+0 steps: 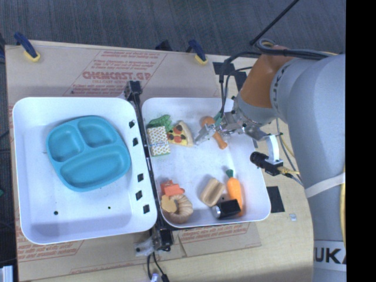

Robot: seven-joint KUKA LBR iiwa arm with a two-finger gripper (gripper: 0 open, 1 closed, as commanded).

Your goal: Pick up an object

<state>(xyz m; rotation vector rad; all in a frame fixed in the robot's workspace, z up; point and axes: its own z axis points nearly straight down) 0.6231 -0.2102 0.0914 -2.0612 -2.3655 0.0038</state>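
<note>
My gripper (212, 132) is down in the upper right part of the right bin (194, 168), under the grey wrist with its orange band. A small orange toy (210, 123) lies right at the gripper's tip and is partly covered by it. Just left of it lie a pizza slice (180, 134) and a green-and-white sandwich piece (157, 137). Along the bin's front edge are a carrot (234, 190), a tan bun (211, 191), a black block (228, 208), a braided pastry (177, 205) and a small red-orange piece (171, 188).
The left bin (35, 175) holds a blue divided plate (88, 152). A black divider rail (141, 157) runs between the two bins. Cables and a black connector (265, 162) hang off the wrist over the right bin's right rim. Blue clamps (197, 49) hold the back of the bench.
</note>
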